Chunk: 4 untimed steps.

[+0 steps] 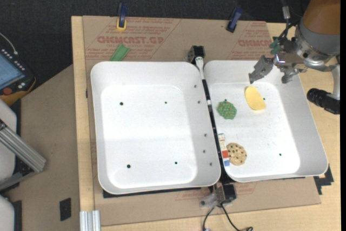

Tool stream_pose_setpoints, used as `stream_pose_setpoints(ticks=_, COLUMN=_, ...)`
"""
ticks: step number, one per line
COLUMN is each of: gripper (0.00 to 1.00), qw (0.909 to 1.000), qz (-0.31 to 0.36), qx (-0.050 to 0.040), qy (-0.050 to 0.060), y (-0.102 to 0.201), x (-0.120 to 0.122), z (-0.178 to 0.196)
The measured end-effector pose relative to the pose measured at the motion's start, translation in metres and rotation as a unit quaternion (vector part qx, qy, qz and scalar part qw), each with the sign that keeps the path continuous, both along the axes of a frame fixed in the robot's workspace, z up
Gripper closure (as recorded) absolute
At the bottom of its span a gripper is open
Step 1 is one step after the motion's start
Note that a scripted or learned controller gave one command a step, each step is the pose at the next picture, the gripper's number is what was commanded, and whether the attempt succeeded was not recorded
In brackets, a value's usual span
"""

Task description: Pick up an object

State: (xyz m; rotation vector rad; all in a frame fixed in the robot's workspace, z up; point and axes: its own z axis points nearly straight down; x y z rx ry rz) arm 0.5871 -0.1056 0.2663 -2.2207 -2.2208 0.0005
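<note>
Camera view gave us three candidates in the right bin point(303, 132): a yellow piece point(255, 99) near its far side, a green lump point(227, 110) just left of it, and a speckled tan cookie-like piece point(236, 153) nearer the front by the divider. The gripper point(273, 68) hung above the bin's far edge, close to the yellow piece, fingers spread apart and holding nothing — a stance we judged to be readiness for a descent on that nearest object. The left bin point(108, 116) sat alongside. Both bins rested on a cardboard sheet point(162, 35) clamped at the back with blue clips, a green scrap point(119, 52) lying on it — dark carpet lay beyond.
</note>
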Motion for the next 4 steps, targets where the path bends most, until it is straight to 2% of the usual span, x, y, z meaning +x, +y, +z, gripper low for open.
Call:
stream_pose_setpoints(ticks=1, gripper=0.00, qw=1.0000, qz=0.002, qx=0.0010, qy=-0.001, y=0.044, x=-0.079, z=0.055)
stream_pose_setpoints(ticks=2, gripper=0.00, qw=1.0000, qz=0.004, qx=0.0007, qy=-0.008, y=0.100, x=-0.108, z=0.169)
stream_pose_setpoints(ticks=3, gripper=1.00, qw=1.0000, qz=0.000, qx=-0.0007, qy=-0.003, y=0.096, x=-0.107, z=0.173)
stream_pose_setpoints(ticks=4, gripper=1.00, qw=1.0000, qz=0.005, qx=0.0004, qy=0.003, y=0.187, x=-0.087, z=0.122)
